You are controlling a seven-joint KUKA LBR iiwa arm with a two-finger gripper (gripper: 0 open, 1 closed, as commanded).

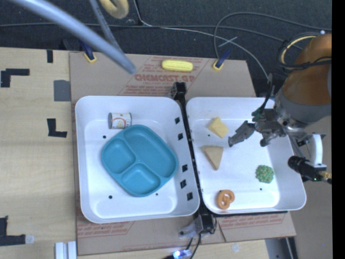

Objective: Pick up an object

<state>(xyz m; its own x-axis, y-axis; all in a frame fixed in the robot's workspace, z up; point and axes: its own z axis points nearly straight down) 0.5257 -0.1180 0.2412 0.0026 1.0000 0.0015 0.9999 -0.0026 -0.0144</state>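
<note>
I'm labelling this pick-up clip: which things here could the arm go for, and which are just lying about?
Could be picked:
- yellow block
- tan wedge
- green lump
- pretzel
- small can
- blue tray

Lying about:
- yellow corn, outside the bins
- cables behind the bench

The gripper hangs over the right bin.

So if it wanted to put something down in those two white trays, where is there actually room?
Left bin: the blue divided plate fills the middle; bare strips lie along the front edge and beside the small can. Right bin: open floor between the cheese wedge, pretzel and broccoli. It is crowded near the gripper and yellow block.
</note>
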